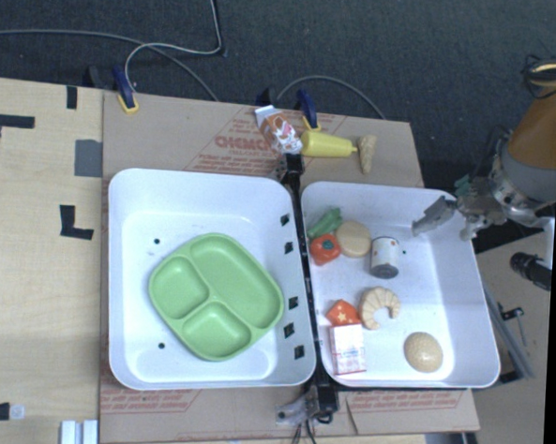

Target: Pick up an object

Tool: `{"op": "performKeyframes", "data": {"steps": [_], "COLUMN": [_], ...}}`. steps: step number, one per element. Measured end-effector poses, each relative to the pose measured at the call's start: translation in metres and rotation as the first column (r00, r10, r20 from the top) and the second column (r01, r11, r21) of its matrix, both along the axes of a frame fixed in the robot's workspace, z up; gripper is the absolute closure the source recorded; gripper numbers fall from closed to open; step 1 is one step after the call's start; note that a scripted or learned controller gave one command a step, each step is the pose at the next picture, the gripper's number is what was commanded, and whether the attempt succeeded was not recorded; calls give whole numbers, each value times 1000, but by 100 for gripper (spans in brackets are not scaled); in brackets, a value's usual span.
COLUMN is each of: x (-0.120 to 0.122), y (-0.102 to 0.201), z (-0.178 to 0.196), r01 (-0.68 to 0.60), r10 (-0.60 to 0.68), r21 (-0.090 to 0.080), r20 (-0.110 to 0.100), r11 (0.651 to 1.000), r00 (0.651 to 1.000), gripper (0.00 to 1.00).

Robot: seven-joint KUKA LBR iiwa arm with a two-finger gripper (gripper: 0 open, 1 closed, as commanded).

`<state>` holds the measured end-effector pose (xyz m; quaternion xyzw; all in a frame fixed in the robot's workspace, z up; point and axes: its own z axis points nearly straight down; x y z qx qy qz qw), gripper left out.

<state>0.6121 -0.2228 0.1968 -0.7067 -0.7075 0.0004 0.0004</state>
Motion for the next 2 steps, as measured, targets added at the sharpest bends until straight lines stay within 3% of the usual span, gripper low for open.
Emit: {"op": "performKeyframes", "data": {"steps": [1,2], "x": [31,33], "y": [62,63], "z": [-107,-95], "r01": [-1,-4], "r10": [1,4], "r21": [-2,-1], "r20": [9,14], "r11": [1000,1000], "r00": [1000,1000], "gripper": [0,100]}}
